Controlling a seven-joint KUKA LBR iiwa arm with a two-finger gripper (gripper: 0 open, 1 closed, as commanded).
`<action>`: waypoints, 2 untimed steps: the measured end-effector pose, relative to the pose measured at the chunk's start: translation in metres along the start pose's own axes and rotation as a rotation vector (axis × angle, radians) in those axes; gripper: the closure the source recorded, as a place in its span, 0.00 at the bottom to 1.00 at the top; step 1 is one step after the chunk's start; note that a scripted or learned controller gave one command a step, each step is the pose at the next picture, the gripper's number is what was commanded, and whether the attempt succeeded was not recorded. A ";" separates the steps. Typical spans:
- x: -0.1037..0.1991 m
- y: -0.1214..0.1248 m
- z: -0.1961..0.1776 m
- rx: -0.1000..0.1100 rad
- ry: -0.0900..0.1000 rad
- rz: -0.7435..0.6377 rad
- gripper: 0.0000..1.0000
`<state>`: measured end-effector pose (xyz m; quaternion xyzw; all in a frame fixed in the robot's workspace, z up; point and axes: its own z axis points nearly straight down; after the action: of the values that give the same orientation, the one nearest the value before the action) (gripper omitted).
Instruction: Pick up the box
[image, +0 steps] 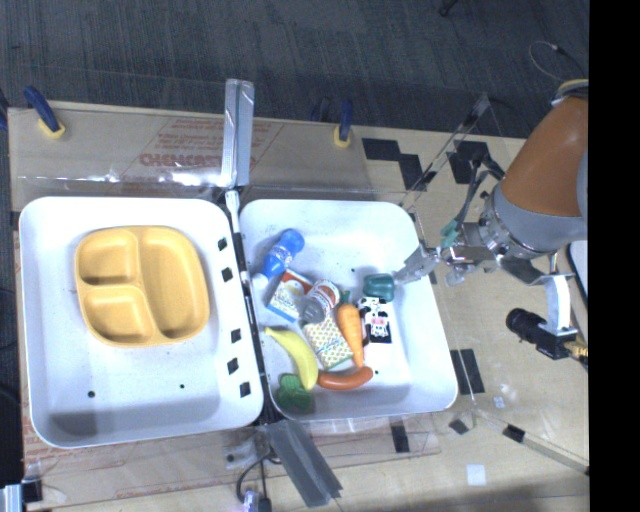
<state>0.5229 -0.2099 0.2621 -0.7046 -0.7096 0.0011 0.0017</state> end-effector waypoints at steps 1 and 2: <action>0.000 0.000 0.000 0.000 0.000 0.000 0.00; 0.091 0.031 0.105 0.002 0.000 0.119 0.00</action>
<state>0.5527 -0.1184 0.1569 -0.7454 -0.6666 0.0019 0.0021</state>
